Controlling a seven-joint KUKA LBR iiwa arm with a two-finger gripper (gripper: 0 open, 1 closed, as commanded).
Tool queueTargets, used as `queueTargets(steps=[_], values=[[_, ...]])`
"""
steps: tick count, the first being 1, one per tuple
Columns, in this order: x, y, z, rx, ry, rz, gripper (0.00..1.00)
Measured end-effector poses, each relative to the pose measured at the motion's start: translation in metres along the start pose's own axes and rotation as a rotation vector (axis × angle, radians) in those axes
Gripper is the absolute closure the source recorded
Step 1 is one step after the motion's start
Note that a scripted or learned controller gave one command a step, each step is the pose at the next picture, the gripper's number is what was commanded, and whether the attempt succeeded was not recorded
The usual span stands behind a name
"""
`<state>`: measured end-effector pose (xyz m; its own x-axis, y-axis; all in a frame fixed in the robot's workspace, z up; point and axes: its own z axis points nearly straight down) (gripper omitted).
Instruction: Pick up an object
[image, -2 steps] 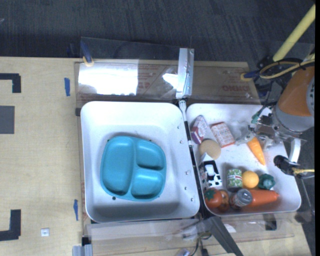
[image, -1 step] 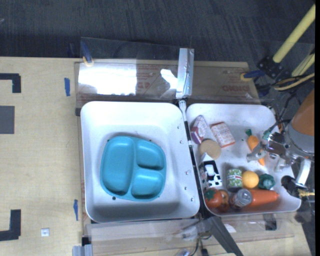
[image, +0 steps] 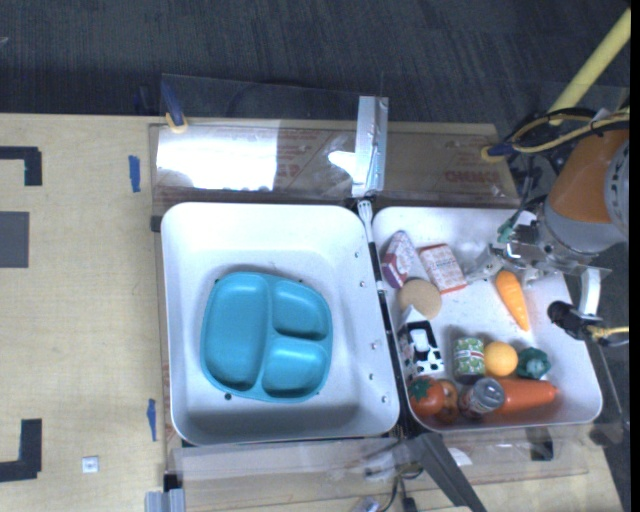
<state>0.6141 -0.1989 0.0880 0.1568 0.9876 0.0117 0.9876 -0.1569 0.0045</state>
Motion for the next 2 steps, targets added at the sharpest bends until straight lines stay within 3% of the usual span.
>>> queueTargets(steps=[1, 2], values=[[-0.004, 0.001, -0.011, -0.005, -0.01, 0.0, 1.0], [0.072, -0.019, -0.121, -0.007, -0.01, -0.02, 1.0]])
